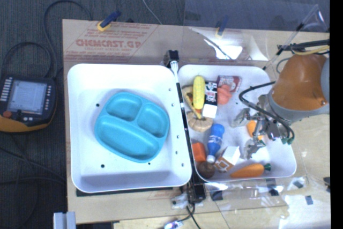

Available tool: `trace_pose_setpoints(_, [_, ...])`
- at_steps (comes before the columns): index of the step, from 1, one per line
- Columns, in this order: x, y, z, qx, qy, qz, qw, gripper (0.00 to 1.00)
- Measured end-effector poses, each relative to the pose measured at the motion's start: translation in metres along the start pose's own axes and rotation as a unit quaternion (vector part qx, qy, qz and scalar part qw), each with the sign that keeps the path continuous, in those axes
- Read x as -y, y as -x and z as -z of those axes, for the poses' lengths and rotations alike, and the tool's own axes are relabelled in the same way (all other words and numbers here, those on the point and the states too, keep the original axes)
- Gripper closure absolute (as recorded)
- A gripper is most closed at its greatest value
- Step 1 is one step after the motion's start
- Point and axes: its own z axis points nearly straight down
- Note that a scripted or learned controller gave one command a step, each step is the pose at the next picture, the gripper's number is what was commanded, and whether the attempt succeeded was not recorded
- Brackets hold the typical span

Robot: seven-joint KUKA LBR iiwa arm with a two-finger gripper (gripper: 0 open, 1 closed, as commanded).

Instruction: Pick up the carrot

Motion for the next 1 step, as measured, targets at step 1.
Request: trace_pose_setpoints(1, [0.0003,0.0037,0.0120,0.005,-0.002,0.000,1.0000,1.00])
